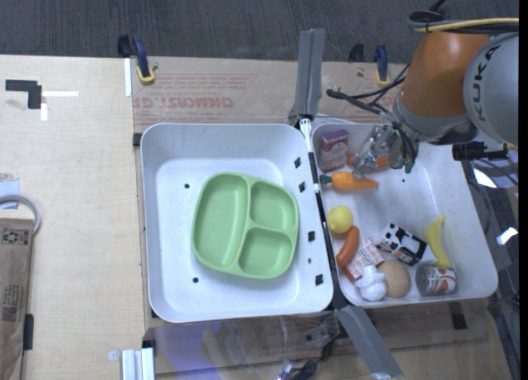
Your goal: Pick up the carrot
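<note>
The grey arm (462,82) reaches in over the right bin (462,197), while the left bin (165,205) holds a green divided plate (245,226). The gripper (381,154) hangs at the right bin's far side, just above the carrot's thick end — whether it grips anything, I cannot tell. The carrot (353,181) lies near the bin's left wall — below a small carton (333,147), above a lemon (341,218).

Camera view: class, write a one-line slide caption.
Gripper poised right above the carrot in the right bin; green divided plate in the left bin.
</note>
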`<state>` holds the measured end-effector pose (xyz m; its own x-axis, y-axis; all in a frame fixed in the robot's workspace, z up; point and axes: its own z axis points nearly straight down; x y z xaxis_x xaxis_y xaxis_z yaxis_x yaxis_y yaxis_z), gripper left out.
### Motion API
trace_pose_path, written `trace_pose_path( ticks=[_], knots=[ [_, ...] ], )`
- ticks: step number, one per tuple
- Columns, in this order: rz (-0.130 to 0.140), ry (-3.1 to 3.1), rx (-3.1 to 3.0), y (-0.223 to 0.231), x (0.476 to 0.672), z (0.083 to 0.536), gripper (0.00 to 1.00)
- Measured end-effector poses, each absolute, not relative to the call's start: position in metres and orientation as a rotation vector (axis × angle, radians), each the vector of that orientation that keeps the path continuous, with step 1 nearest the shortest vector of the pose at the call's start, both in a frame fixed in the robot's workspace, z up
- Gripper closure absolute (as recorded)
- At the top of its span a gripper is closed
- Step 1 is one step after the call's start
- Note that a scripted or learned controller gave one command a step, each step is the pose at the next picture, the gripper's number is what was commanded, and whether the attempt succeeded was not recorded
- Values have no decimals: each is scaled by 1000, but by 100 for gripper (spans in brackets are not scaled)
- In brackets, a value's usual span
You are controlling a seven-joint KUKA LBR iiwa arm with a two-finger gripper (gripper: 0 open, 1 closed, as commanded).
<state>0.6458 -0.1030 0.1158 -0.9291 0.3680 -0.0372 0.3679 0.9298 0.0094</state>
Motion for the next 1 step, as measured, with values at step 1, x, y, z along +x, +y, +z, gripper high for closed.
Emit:
trace_pose_path(
  ticks=[1],
  knots=[
    [1, 3028, 823, -47, 615, 193, 100]
  ],
)
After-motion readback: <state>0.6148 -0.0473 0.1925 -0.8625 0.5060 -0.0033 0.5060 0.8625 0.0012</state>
